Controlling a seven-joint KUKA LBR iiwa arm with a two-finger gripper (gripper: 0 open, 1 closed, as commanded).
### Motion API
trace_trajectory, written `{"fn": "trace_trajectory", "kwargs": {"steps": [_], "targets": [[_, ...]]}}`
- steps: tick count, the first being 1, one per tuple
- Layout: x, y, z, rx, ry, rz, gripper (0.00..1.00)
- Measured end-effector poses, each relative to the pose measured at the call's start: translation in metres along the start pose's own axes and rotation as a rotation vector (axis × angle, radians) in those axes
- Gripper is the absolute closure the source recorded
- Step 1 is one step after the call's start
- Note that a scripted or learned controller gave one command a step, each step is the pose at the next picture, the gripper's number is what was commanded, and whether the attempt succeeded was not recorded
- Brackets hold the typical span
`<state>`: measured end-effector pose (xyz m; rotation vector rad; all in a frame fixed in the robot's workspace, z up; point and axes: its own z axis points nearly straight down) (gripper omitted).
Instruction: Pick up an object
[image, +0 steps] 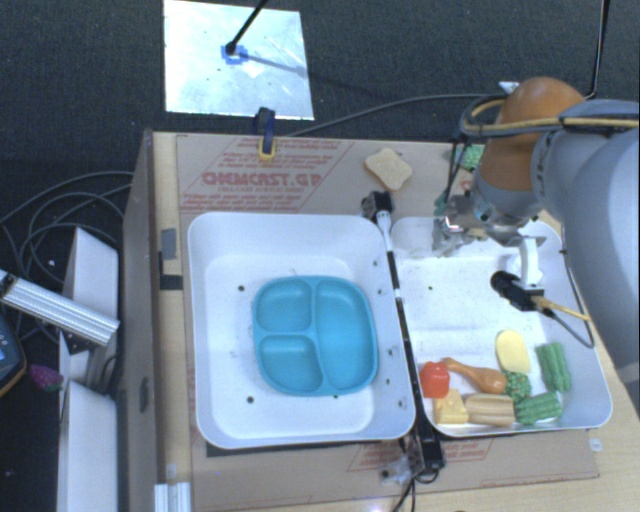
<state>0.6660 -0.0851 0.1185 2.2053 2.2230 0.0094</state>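
Glossy blue plastic tray (315, 335); smooth white plastic bins (225, 300); matt cardboard base (300, 165).

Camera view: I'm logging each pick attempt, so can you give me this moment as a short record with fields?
left bin: holds a blue divided plate
right bin: toy food clustered at its near edge
toy food: red tomato, cheese wedge, yellow lemon, green bean pods
outside the bins: bread slice on the cardboard behind them
gripper: over the right bin's far end, away from the food
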Motion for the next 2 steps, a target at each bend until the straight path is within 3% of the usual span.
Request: {"fn": "trace_trajectory", "kwargs": {"steps": [2], "targets": [[0.0,0.002,-0.022,-0.007,-0.001,-0.004,1.0]]}}
